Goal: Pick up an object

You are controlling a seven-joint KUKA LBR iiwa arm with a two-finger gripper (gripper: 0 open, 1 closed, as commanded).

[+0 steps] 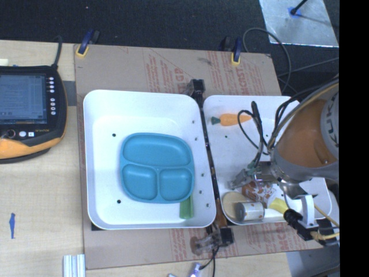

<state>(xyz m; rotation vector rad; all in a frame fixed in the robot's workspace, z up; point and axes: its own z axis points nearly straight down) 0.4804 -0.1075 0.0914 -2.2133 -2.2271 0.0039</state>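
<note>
My gripper [258, 179] hangs low over the right bin [230, 149], down among a jumble of things at its near end. I cannot tell how my jaws stand, since my wrist and cables hide them. Just below me a small can [249, 210] lies on its side in a pale bowl [230, 203], with a yellow piece [277, 205] beside it. A toy carrot [233, 119] rests well apart at the bin's far end. In the left bin [98, 154] a blue tray [156, 167] sits in the middle, and a green block [186, 208] touches its near right corner. A tablet [26, 105] lies on the bench to the left.
</note>
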